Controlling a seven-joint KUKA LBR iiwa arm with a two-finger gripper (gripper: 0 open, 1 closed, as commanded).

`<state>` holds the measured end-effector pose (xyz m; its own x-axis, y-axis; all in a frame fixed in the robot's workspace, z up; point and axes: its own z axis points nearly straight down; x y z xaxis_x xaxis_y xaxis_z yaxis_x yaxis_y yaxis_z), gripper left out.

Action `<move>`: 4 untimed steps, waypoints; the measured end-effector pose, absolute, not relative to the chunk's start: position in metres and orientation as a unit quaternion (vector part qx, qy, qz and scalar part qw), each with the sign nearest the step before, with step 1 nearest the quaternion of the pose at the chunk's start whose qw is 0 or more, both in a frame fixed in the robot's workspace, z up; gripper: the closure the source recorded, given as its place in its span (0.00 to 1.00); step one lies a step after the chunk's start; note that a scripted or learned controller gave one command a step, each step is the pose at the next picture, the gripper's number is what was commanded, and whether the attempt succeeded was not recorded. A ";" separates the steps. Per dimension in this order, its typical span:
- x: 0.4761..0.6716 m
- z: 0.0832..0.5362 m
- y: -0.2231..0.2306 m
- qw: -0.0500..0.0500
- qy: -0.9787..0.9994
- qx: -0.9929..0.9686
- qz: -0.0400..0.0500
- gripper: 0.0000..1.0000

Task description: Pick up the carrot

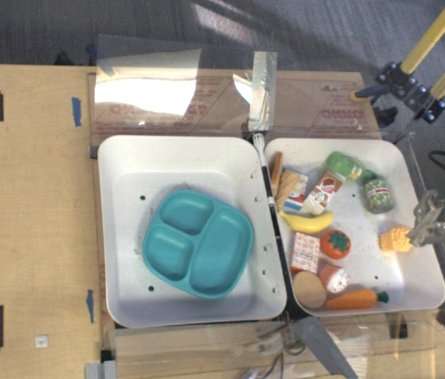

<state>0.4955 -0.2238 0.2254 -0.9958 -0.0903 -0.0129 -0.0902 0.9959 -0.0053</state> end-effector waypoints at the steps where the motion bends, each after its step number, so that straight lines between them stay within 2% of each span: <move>1: 0.506 0.331 -0.223 0.006 0.986 -0.168 -0.003 1.00; 2: 0.542 0.373 -0.223 0.005 0.942 -0.337 -0.003 1.00; 3: 0.507 0.370 -0.223 0.002 0.863 -0.505 -0.001 1.00; 4: 0.528 0.390 -0.222 0.004 0.738 -0.674 -0.002 1.00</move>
<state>0.5279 -0.2223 0.3896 -0.0902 -0.9959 -0.0022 -0.9959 0.0903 -0.0083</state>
